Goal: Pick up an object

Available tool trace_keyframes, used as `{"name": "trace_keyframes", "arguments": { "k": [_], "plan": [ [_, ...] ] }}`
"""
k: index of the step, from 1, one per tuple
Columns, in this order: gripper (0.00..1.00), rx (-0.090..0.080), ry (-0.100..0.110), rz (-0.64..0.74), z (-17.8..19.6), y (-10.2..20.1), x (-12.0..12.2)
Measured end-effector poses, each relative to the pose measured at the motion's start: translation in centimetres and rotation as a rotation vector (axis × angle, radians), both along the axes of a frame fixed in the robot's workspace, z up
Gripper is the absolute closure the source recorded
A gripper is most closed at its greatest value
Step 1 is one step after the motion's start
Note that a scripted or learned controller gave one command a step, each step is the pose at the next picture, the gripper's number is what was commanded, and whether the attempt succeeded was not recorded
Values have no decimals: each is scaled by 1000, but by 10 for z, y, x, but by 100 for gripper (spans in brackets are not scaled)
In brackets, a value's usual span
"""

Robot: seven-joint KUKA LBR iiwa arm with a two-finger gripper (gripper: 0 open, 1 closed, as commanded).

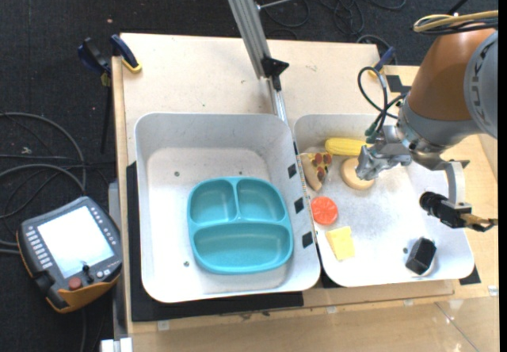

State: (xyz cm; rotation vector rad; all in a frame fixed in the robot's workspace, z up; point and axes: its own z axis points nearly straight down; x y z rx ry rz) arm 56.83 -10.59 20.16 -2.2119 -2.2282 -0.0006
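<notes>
Over the right bin (pixel 444 263), your pincer (pixel 371 166) is hanging low at the upper part, right above a round tan disc (pixel 356 176) and seemingly touching its top edge. You cannot tell how the pincer is set, since the wrist is hiding it. Just left of it, a yellow corn cob (pixel 342 146) is lying flat near the bin's back wall, and a pizza slice (pixel 318 169) is sitting beside the divide between the bins. Below those, you are looking at an orange round piece (pixel 324 210) and, nearer the front, a yellow cheese wedge (pixel 341 243). A small black object (pixel 420 255) is resting in the front right corner. Behind the wrist, the orange band (pixel 444 73) of the arm is reaching in from the right. In the left bin (pixel 158 152), a teal divided plate (pixel 238 223) is lying flat. Both bins are sitting side by side on the counter (pixel 190 73), and a handheld controller (pixel 67 251) is lying on the floor at the left.
</notes>
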Motion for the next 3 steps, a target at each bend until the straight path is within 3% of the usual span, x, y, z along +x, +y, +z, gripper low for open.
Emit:
{"name": "trace_keyframes", "arguments": {
  "k": [2,3],
  "plan": [
    [100,1,1,1,1,93,-18],
    [100,0,-3,2,20,146,-29]
  ]
}}
